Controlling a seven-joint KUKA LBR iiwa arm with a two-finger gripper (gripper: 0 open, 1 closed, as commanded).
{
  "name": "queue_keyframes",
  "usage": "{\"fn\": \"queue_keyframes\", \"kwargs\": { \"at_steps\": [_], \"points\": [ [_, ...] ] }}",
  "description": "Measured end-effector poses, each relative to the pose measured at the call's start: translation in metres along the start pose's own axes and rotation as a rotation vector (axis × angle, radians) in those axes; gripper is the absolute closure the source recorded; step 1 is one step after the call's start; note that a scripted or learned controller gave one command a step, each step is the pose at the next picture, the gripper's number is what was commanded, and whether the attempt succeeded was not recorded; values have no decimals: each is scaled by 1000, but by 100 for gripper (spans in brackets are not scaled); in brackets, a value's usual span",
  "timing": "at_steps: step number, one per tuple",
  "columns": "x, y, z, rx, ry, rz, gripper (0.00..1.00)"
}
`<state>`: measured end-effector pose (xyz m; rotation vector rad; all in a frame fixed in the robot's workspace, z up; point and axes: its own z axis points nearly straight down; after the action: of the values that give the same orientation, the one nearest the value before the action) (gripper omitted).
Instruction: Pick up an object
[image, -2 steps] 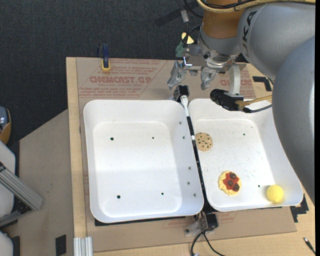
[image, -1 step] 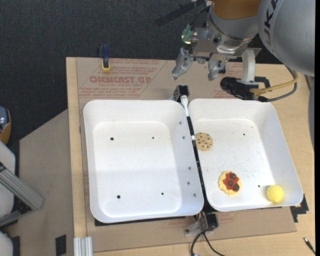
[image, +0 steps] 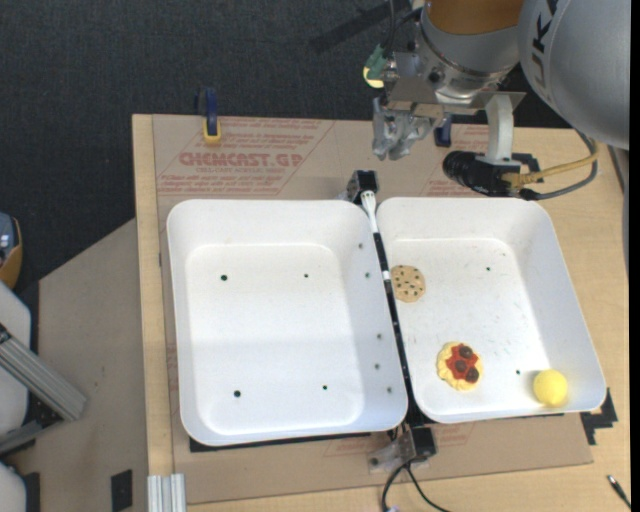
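Plywood topped with brown board carries the whole setup, and we read it from the near edge outward. Closest to us, in the right bin (image: 560, 250), lie two of the three candidate objects: a small yellow ball (image: 550, 387) tucked into the near right corner, just beside the bin wall, and a flat round pizza-like toy (image: 459, 365) with red and dark toppings, near the middle of the near end. Further back, close to the divider between the bins, sits a flat tan cookie (image: 407, 283) with dark chips. So we count one ball, one pizza toy and one cookie, three objects in all, every one in the right bin; the left bin (image: 185, 300) shows just four dark dots on its floor. There are two bins. We judge all three objects to be light toys. The ball is probably the easiest to pinch across its width, though it may roll and the corner crowds one finger. The two flat discs look stiff and low, so we would take them across their edges, and they may slip out. Farthest back, beyond the bins' far rim, the gripper (image: 400, 135) hangs over the board with nothing in it; we cannot tell how far apart its jaws stand. One blue-and-yellow clamp (image: 209, 114) grips the far left board edge.
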<state>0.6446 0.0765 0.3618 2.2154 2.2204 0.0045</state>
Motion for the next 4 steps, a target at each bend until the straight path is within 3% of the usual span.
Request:
{"fn": "queue_keyframes", "kwargs": {
  "at_steps": [1, 2, 3, 4],
  "points": [
    [29, -15, -59, -3, 4, -2, 100],
    [63, 11, 82, 19, 0, 0, 100],
    [96, -6, 39, 1, 4, -2, 100],
    [151, 10, 121, 15, 1, -2, 100]
  ]
}}
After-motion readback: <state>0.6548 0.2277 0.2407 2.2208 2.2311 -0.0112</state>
